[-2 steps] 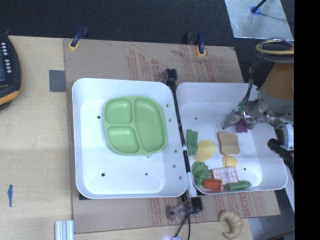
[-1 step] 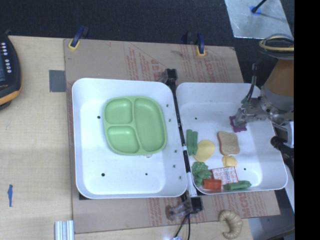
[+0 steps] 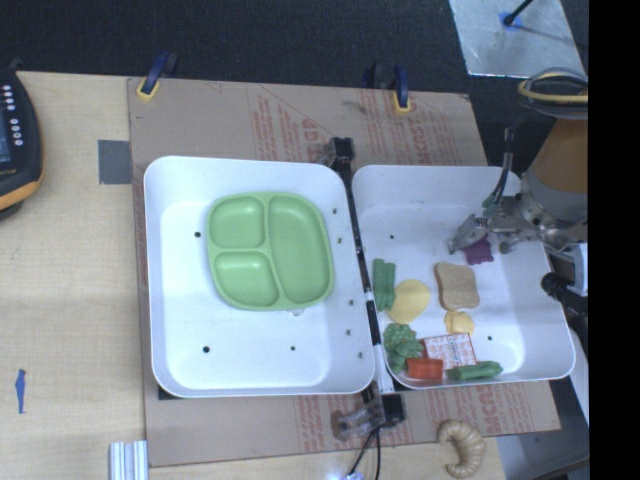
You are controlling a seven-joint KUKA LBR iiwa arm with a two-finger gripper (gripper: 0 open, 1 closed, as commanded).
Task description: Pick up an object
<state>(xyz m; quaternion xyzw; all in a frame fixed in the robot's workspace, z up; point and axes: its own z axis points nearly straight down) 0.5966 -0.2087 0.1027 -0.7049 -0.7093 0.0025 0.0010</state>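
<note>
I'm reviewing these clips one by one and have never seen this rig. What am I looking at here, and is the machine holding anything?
One camera fixed above a bench looks down at a slant. A grey robot arm with an orange band reaches in from the right; its gripper is low in the right bin, beside a small purple piece. I cannot tell whether it holds anything. That bin also has toy food: a bread slice, a yellow round piece, green vegetables. The left bin holds a green divided plate.

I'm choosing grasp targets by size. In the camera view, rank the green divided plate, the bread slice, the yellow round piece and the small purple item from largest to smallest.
1. green divided plate
2. bread slice
3. yellow round piece, only slightly smaller than the bread; close call
4. small purple item, partly hidden by the gripper
</note>
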